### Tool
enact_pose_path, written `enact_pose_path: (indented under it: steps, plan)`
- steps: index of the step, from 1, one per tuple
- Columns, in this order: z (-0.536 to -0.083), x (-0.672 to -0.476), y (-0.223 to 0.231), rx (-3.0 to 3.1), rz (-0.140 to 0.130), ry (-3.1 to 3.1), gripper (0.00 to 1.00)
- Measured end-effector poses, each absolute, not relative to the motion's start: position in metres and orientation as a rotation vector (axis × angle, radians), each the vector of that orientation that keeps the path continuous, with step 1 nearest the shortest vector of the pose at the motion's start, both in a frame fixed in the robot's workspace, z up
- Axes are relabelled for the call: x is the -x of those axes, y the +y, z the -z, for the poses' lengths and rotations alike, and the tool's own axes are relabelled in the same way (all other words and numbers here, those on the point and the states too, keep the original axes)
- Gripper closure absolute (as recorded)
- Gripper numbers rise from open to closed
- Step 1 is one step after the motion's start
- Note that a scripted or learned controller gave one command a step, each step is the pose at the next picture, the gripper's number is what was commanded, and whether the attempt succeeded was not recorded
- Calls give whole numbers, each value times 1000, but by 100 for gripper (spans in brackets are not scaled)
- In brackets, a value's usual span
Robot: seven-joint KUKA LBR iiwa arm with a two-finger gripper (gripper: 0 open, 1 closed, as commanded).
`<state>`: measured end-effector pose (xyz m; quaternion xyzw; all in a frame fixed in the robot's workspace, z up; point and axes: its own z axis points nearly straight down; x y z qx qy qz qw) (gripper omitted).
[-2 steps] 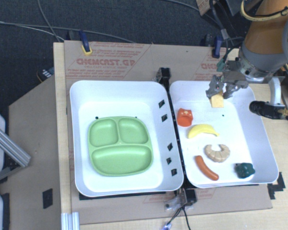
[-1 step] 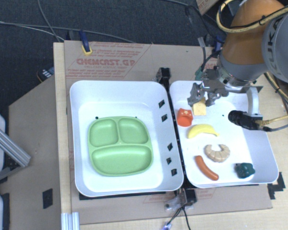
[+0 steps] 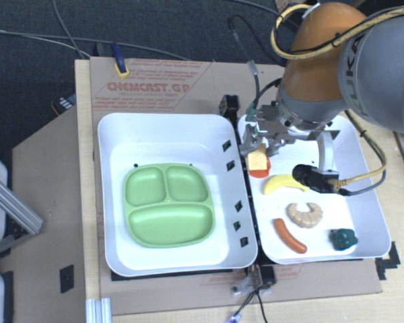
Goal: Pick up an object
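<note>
My gripper hangs over the near-left part of the right bin, close to the wall between the bins. A small block, yellow on top and orange-red at the bottom, shows directly below it; whether it is gripped cannot be made out. A yellow banana lies just right of the block. Further toward the front are a beige shrimp-like piece, a red-orange sausage and a small dark-green object.
The left bin holds a green divided plate. The grey arm with its orange band covers the far part of the right bin. Cardboard lies behind the bins.
</note>
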<state>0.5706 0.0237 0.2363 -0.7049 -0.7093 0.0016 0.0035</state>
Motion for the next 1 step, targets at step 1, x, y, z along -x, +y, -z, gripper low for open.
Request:
enact_pose_path:
  steps: [1]
  plan:
    - [-225,-541,69,2210,-8,-2222,100]
